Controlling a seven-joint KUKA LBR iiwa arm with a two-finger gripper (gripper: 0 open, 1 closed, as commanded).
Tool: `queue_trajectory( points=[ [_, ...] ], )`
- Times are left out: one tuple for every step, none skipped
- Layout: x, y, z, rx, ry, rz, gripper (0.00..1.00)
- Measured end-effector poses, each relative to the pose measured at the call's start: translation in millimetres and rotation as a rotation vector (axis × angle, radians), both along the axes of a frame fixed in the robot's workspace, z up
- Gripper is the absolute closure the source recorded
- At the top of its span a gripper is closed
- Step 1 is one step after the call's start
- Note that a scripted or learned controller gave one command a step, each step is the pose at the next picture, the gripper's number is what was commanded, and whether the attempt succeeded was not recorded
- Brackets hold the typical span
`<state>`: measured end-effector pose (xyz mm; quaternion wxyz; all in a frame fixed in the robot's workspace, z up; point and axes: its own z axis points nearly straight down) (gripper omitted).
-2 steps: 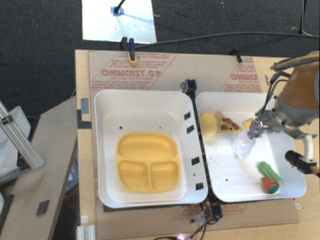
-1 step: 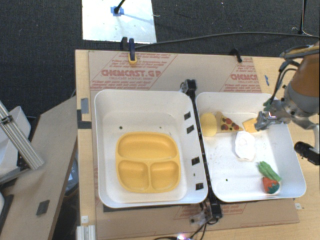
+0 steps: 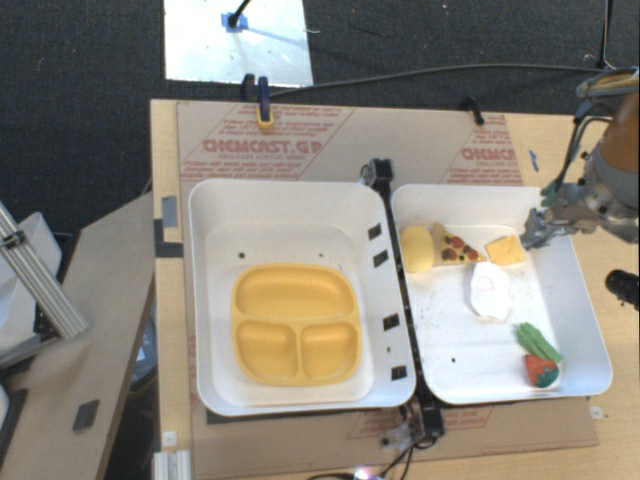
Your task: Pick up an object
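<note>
The gripper [image 3: 537, 230] hung low over the right bin's [image 3: 585, 313] far right edge, just beside a yellow cheese wedge [image 3: 505, 250]; whether it was wide or narrow could not be told. The wedge lay flat near a pizza slice [image 3: 455, 248], a lemon [image 3: 418, 249] and a white lump [image 3: 490, 291]. It looked like light, stiff plastic, probably slick, best pinched across its short straight sides. The left bin [image 3: 215, 228] held a yellow divided plate [image 3: 296, 323].
</note>
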<state>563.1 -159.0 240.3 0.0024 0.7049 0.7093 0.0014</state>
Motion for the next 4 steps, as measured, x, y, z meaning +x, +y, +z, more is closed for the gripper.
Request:
queue_trajectory(
  points=[
    [1.9, -0.4, 49.9, -0.001, 0.0, 0.0, 1.0],
    [14.9, 55.7, 50.2, 0.002, 0.004, 0.004, 1.0],
    [27.5, 108.7, 29.0, 0.003, 0.006, 0.004, 1.0],
    [48.5, 160.2, 26.4, 0.003, 0.004, 0.004, 1.0]
  ],
)
